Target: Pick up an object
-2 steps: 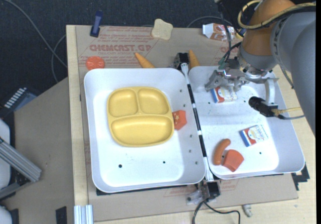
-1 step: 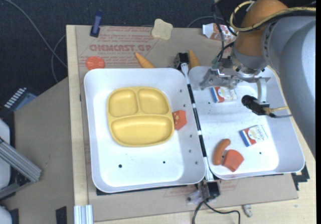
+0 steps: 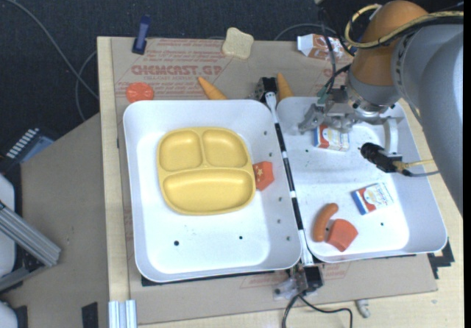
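Nearest the lens: left bin, front rim at the bench edge. In it a yellow tray with three compartments, sitting left of centre. A small orange-red block lies just beside the tray's right edge, close to the divider between the bins.

Right bin: at the front, a sausage lying at a slant, touching a red block on its right. Behind and right of those, a small carton, white with blue and red, lying flat and apart from them. At the back of the bin, a second carton, same colours.

My gripper is down over that back carton, right at its top edge. Can't tell from this angle whether my jaws are released or clenched, and I can't see the carton between them. My grey arm comes in from the right, orange band above the wrist. A black cable fitting sticks out beside me over the right bin.

Behind the bins, on the cardboard, left to right: blue clip, orange disc, carrot, bread slice, crumpled wrapper.
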Controlling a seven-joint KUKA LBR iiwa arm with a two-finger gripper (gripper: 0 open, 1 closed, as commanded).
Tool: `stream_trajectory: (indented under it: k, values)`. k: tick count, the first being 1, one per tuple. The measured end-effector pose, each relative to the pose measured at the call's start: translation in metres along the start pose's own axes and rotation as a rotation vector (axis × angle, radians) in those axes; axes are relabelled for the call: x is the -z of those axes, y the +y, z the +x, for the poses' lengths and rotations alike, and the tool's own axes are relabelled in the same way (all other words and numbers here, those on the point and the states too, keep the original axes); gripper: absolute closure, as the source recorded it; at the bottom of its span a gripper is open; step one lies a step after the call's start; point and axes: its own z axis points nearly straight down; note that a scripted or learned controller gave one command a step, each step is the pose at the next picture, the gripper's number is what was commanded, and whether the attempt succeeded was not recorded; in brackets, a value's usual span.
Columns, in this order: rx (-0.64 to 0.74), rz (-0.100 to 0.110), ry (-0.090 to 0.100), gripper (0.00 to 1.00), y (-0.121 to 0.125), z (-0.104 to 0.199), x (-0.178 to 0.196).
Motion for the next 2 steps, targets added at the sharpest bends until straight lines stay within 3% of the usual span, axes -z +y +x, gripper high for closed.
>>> stream_trajectory:
  k: [1, 2]
  values:
    - [-0.001, 0.003, -0.004, 0.0, 0.007, 0.005, -0.001]
    - [0.0, 0.001, -0.001, 0.0, 0.008, -0.011, -0.001]
